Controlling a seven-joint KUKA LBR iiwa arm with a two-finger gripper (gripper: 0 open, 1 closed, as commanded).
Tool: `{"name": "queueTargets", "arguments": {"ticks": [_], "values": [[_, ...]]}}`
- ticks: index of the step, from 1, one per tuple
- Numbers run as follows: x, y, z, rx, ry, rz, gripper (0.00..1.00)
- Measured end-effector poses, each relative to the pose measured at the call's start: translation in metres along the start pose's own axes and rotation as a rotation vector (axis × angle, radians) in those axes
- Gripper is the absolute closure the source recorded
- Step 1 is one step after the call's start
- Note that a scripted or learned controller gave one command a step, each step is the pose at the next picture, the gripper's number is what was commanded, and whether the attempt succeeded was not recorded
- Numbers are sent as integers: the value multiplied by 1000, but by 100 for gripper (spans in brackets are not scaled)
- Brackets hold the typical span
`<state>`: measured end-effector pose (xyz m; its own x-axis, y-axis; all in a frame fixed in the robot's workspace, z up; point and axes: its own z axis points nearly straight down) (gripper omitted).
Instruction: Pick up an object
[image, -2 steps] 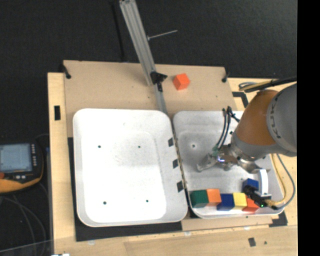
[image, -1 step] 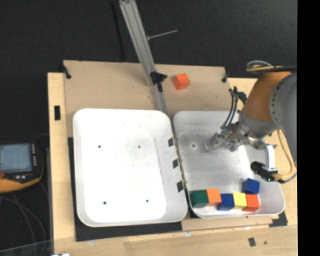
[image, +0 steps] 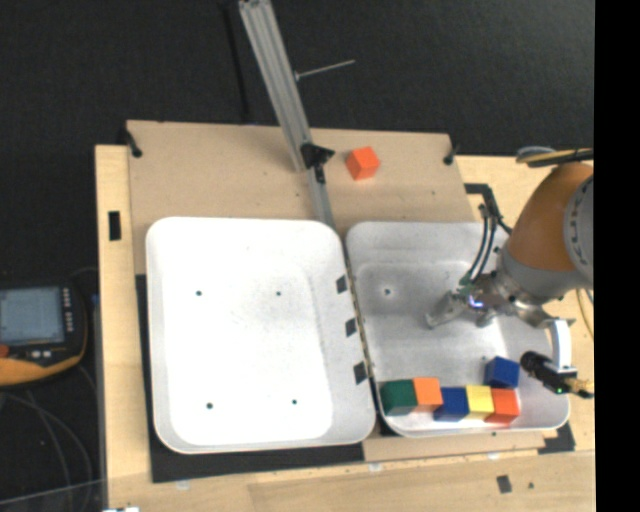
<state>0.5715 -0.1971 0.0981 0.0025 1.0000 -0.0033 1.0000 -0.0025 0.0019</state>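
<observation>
Several coloured blocks lie in the right bin (image: 400, 250). A row runs along its front wall: a green block (image: 398, 396), an orange block (image: 428, 391), a blue block (image: 452, 403), a yellow block (image: 481, 401) and a red-orange block (image: 506, 403). Just behind that row sits a second blue block (image: 503, 373). My gripper (image: 462, 308) hangs low over the middle of the right bin, behind the row and to the left of the second blue block. Nothing shows in its grasp. The grey and orange arm (image: 550, 235) comes in from the right.
The left bin (image: 245, 330) lies beside the right one. An orange cube (image: 362, 163) rests on the bench behind the bins. A slanted metal rail (image: 285, 95) rises from between the bins' back corners. A small screen device (image: 35, 320) sits off the bench's left side.
</observation>
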Motion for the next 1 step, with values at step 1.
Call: {"name": "queueTargets", "arguments": {"ticks": [1], "values": [[45, 31, 1, -2, 3, -9, 0]]}}
